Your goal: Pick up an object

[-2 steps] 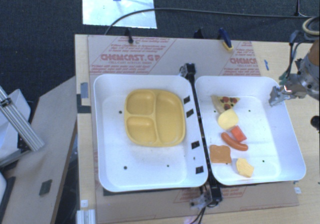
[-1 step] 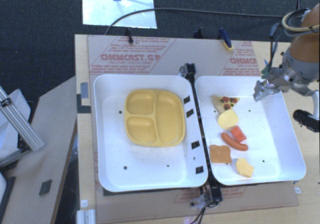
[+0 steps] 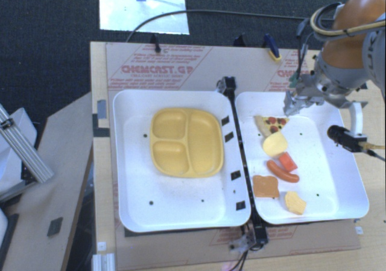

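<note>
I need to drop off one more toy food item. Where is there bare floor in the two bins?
Left bin: bare around the yellow tray, widest along the near edge. Right bin: bare on its right side, crowded along the divider, where pizza slice, sausage and toast cluster.

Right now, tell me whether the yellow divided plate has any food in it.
Empty. The yellow divided plate in the left bin shows bare compartments; the toy food, such as the pizza slice, lies in the right bin.
</note>
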Available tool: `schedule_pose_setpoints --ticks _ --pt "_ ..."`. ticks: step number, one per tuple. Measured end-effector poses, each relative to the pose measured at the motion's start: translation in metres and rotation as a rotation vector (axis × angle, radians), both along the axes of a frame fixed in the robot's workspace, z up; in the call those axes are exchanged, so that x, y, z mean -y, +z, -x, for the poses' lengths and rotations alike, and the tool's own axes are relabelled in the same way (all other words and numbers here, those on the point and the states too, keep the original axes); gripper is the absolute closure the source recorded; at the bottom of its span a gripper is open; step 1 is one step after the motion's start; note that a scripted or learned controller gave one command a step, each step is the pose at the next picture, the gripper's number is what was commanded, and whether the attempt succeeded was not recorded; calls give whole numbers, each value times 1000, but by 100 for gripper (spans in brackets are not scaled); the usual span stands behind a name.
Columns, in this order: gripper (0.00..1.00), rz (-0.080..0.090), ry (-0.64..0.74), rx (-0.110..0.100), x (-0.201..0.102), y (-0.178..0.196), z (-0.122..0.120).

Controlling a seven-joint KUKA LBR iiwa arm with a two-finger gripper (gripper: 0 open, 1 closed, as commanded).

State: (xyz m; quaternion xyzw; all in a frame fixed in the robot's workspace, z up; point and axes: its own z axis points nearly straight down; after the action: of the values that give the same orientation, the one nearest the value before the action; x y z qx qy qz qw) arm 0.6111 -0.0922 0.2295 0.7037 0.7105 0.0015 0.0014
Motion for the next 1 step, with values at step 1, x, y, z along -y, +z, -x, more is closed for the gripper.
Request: schedule_pose_setpoints --ticks 1 --pt "100 -1 -1 -2 -44 -4 -1"
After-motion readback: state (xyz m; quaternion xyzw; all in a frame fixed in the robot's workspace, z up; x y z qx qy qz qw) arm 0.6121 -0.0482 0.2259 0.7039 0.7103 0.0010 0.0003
